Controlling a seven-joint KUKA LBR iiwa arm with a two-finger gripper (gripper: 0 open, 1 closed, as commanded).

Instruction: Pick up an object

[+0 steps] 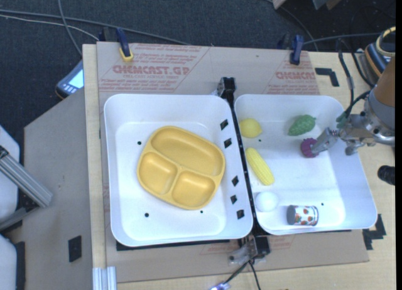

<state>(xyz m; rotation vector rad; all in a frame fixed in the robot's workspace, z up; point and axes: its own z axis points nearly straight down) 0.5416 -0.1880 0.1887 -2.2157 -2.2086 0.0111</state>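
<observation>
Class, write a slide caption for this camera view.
Gripper beside purple object in right bin; yellow tray in left bin.

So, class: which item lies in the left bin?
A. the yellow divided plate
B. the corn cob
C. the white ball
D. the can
A: the yellow plate lies alone in the left bin, while the corn, can and ball all sit in the right bin.

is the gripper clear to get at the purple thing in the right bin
Probably yes: the gripper sits right beside the purple object, nothing lies between them, and the green object and corn cob lie apart from it.
</observation>
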